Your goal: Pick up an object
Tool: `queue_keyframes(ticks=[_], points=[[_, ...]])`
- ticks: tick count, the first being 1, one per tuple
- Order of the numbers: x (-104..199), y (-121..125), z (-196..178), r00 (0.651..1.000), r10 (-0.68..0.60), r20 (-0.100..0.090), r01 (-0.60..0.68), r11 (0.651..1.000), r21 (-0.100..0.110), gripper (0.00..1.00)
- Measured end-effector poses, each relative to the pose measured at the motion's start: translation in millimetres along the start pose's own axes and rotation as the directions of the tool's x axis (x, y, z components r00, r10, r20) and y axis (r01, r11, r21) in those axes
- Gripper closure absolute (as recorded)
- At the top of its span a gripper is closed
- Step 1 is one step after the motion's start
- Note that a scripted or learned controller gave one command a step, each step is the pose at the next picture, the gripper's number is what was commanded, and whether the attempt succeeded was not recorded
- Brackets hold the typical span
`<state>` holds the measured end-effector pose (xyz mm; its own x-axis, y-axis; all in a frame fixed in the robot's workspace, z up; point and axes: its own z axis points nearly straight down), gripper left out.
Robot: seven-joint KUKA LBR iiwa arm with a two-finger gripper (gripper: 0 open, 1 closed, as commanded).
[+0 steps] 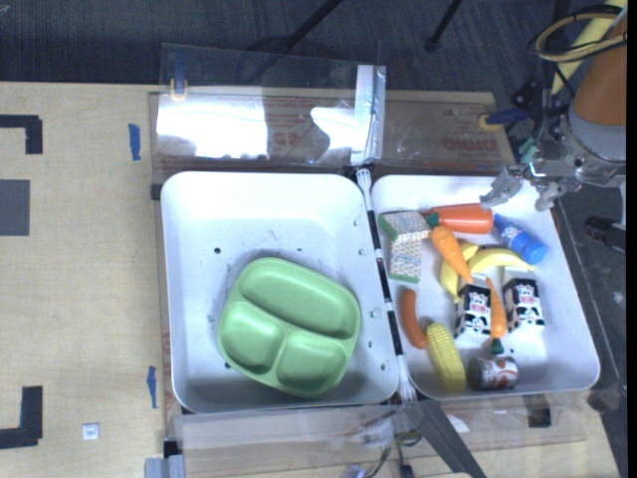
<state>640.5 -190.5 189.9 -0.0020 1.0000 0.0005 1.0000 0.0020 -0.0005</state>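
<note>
Hovering gripper (526,189) sits above the right bin's (582,352) far right corner, fingers spread, grasping nothing. Nearest targets: sausage (464,218) and blue cap (523,243), just below. Drop straight down; pick an isolated item, avoid carrot (452,252) and banana (488,263) clutter.

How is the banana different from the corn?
The banana is smooth and curved; the corn is bumpy and nearly straight. The banana lies crosswise in the middle of the right bin, partly under a carrot; the corn lies lengthwise near the front edge. Both are yellow toy foods in the same bin.
</note>
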Motion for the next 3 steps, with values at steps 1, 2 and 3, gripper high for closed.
queue_keyframes(ticks=[1, 2, 3], points=[[40.1, 1.3, 72.9, 0.997, -0.077, 0.000, 0.077, 0.997, -0.001, 0.00], [83.1, -67.2, 102.7, 0.972, -0.234, 0.003, 0.234, 0.972, -0.007, 0.00], [121.9, -64.4, 4.8, 0.839, -0.545, 0.003, 0.545, 0.839, -0.004, 0.00]])
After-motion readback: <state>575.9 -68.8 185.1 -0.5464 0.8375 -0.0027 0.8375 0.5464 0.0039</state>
